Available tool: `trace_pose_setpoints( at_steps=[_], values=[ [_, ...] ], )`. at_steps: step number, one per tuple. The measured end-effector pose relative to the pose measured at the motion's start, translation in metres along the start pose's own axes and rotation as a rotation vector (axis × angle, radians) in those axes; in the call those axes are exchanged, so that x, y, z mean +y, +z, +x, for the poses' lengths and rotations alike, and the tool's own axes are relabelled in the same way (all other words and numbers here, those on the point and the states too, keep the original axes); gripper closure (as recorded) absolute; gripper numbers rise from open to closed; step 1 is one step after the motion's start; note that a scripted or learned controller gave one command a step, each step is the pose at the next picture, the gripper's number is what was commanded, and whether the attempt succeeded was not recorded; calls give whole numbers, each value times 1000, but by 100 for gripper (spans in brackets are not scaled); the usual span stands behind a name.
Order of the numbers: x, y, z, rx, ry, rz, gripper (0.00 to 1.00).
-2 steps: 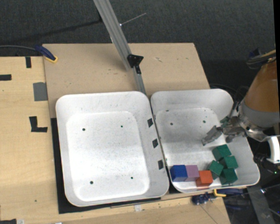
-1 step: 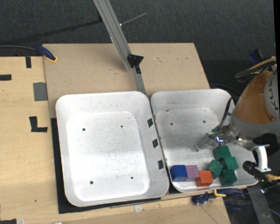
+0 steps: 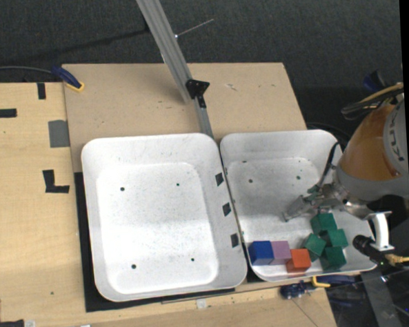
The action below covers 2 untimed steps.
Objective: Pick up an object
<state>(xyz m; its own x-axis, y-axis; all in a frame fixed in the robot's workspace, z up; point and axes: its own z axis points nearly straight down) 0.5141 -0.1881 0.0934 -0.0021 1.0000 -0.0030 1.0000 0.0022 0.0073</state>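
gripper [image 3: 298,209] low in right bin [image 3: 273,152], beside green blocks [image 3: 328,238]

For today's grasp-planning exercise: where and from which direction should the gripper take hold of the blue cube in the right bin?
Grip the blue cube from straight above, probably across its far and near faces: the purple block touches its right side and the bin wall crowds its left. Its flat top sits level.
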Motion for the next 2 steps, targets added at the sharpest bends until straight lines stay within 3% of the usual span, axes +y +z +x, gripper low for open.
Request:
trace_pose_setpoints(
  at_steps=[1, 2],
  values=[
    [0, -10, 1, 1, -1, 1, 100],
    [4, -52, 4, 2, 0, 5, 100]
  ],
)
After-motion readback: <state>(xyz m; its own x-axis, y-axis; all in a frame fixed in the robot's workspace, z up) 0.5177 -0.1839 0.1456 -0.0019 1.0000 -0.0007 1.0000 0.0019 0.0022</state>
